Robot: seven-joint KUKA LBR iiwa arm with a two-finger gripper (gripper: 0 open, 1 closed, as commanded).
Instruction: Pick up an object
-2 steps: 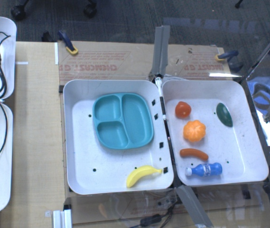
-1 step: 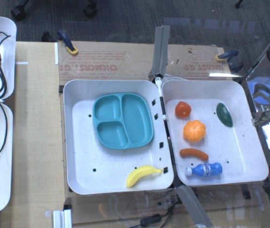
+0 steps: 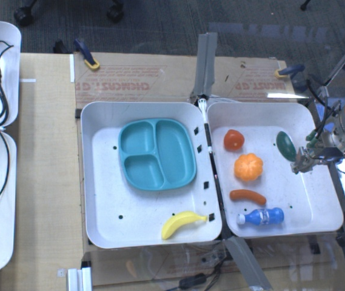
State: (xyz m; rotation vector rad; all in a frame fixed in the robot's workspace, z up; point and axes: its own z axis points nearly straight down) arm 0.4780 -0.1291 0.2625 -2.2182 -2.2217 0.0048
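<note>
On the table [image 3: 45,162], two white bins side by side.
Left bin [image 3: 99,180]: a teal divided plate [image 3: 157,154] at centre; a banana [image 3: 183,224] near the front wall.
Right bin [image 3: 318,214]: a tomato [image 3: 234,140], an orange [image 3: 248,167], a red sausage [image 3: 248,196] and a blue bottle [image 3: 262,217] lying on its side, in a loose column down its left half.
Green object [image 3: 285,145]: dark, oval, just left of the hand, close to touching; contact cannot be told.
Hand [image 3: 301,164]: at the right wall; whether its grip is spread or closed cannot be told.
</note>
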